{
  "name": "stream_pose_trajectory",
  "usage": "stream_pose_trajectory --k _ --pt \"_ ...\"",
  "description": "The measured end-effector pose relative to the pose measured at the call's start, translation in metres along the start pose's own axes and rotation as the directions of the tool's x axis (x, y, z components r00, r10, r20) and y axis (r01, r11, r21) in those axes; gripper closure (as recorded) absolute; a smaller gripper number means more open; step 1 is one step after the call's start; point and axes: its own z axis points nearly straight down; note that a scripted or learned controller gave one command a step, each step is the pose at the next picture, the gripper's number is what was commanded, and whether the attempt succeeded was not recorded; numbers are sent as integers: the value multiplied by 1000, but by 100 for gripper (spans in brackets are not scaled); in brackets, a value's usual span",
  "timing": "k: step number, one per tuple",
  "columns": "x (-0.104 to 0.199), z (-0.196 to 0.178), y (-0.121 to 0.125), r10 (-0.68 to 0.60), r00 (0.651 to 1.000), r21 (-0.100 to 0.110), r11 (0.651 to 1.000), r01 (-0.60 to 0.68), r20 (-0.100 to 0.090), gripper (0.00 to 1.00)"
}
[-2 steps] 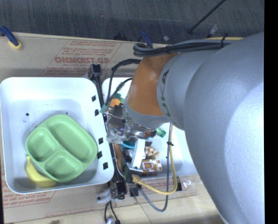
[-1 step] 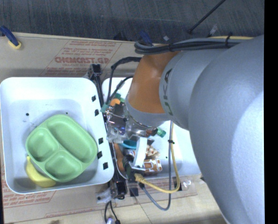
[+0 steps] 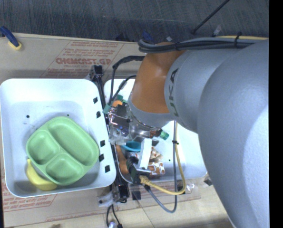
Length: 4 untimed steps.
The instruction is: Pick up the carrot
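Note:
My gripper (image 3: 124, 144) reaches down into the near left part of the right bin (image 3: 191, 167), close to the wall between the two bins. Just below it a narrow orange shape, likely the carrot (image 3: 123, 165), lies along the bin's left wall, partly hidden by the gripper. A blue item (image 3: 131, 147) shows right at the gripper, and whether it is held I cannot tell. The big grey arm with its orange band (image 3: 153, 87) covers most of the right bin.
The left bin (image 3: 17, 94) holds a green divided plate (image 3: 63, 148) resting on a yellow object (image 3: 36, 178). A brown and white item (image 3: 155, 164) lies in the right bin beside the gripper, and a small green piece (image 3: 164, 135) is near the wrist.

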Motion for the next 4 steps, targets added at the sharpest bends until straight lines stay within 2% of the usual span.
stream_pose_trajectory --k 1,2,4 --pt "24 56 -6 181 984 -24 983 -181 -8 100" --pt "-10 54 8 543 840 -23 839 -543 -24 100" --pt "-6 37 6 513 859 -6 859 -513 -14 100"
